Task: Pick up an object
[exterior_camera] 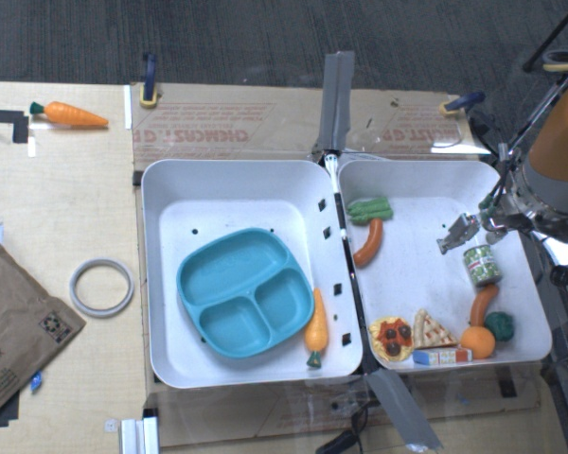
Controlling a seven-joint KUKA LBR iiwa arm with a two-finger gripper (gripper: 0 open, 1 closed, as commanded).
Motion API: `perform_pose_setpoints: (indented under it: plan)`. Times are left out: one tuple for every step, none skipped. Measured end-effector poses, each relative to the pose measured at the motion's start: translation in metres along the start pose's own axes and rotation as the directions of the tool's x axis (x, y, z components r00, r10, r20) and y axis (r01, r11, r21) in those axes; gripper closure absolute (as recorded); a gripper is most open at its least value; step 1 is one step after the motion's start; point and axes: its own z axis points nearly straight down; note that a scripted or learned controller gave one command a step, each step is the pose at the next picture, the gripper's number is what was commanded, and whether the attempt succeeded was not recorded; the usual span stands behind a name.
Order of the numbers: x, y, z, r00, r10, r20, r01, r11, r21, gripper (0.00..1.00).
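Observation:
The right bin (426, 189) holds several toy foods. A green vegetable (369, 208) and a sausage (367, 242) lie at its left. A small can with a green label (481, 265) lies near the right wall. My gripper (471, 229) hangs over the right side of this bin, just above and left of the can. An orange-red piece (483, 303), an orange ball (476, 340) and a dark green lump (499, 325) sit in the front right corner. A pizza slice (434, 329), a round tart (391, 337) and a small box (442, 356) line the front wall.
The left bin (161, 253) holds a blue divided tray (246, 293) and a carrot (316, 324) by its right wall. On the bench at left lie another carrot (71, 114), a grey ring (101, 286) and a brown cardboard box (9, 339).

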Motion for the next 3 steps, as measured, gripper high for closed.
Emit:
perform_pose_setpoints:
  plan:
    - [-0.043,-0.014,0.086,0.996,0.093,-0.011,-0.093,0.996,0.002,0.0]
    - [-0.045,-0.014,0.076,0.996,0.093,-0.004,-0.093,0.996,0.0,1.0]
    - [-0.042,-0.016,0.032,0.999,0.044,0.0,-0.044,0.999,-0.002,1.0]
